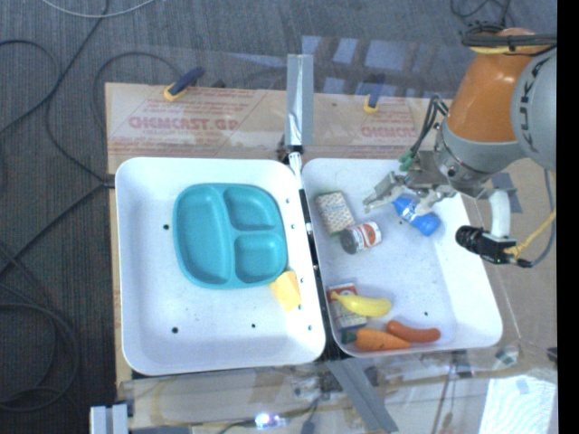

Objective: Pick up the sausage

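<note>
The small reddish-brown plastic toy sausage point(413, 333) lies at five o'clock in the right white bin point(470, 283), touching an orange carrot point(380, 340). It looks light, stiff and probably slick; pinch mid-length. The gripper point(407, 191), at twelve o'clock, stands spread wide, holding nothing.

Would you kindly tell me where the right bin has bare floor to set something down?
Bare floor lies mid-bin, between the small can and the sausage, toward the right wall. The near-left corner is crowded: banana, carrot, sausage.
</note>
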You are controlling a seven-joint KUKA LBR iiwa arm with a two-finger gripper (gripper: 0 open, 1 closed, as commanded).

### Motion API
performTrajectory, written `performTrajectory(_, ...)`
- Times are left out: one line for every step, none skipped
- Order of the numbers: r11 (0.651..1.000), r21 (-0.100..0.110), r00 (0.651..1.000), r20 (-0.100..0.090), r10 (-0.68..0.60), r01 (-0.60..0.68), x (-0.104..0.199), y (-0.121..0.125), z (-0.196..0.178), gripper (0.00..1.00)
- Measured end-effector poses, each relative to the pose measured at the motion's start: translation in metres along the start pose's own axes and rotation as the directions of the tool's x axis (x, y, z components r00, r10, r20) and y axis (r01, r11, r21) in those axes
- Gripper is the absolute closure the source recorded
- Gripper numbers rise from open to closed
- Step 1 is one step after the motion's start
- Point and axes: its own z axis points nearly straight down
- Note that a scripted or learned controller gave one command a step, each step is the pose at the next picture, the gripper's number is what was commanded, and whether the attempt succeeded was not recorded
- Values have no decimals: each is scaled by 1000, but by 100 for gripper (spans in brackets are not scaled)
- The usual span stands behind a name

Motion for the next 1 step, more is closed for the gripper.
performTrajectory(991,1,991,-1,-135,135,-31,-67,97,0)
